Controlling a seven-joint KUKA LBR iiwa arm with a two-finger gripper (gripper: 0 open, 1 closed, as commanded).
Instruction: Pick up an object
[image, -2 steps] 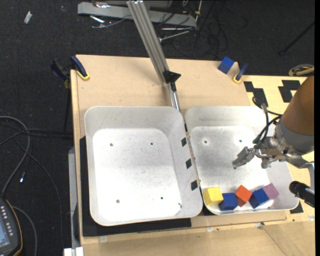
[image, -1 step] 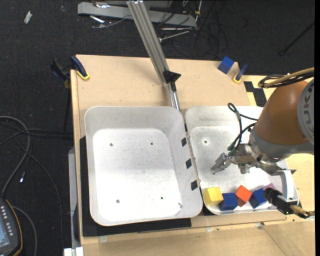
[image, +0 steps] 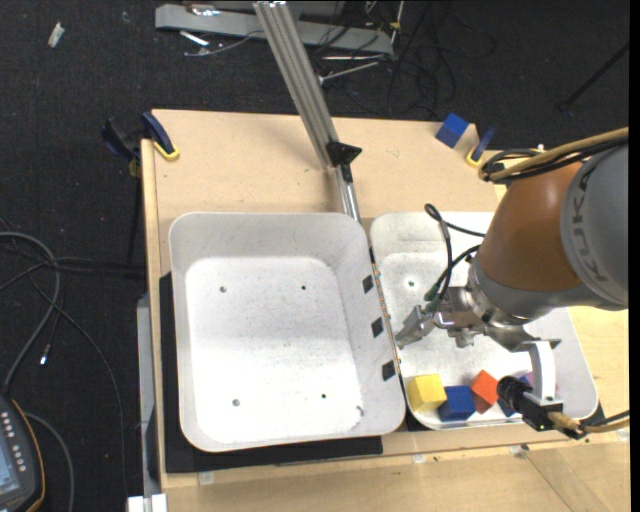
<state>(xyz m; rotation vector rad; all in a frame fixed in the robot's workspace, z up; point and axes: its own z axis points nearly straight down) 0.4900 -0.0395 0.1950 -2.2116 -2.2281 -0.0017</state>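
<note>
My gripper (image: 412, 328) hangs over the left part of the right bin (image: 398, 232), close to the wall between the two bins. Nothing shows in it. The orange band and grey wrist (image: 535, 250) cover much of that bin. Along the bin's near edge lie a yellow block (image: 427, 390), a blue block (image: 458, 402) and an orange block (image: 485, 388), side by side. A small dark blue piece (image: 514, 391) lies just right of the orange one. The gripper is above and a little left of the yellow block, apart from it.
The left bin (image: 182, 240) lies beside the right one. A metal pole (image: 310, 95) slants down from the top to the bins' far junction. A blue block (image: 453, 128) and yellow clamps (image: 164, 148) sit at the bench's far corners. Black cables (image: 445, 240) loop by the wrist.
</note>
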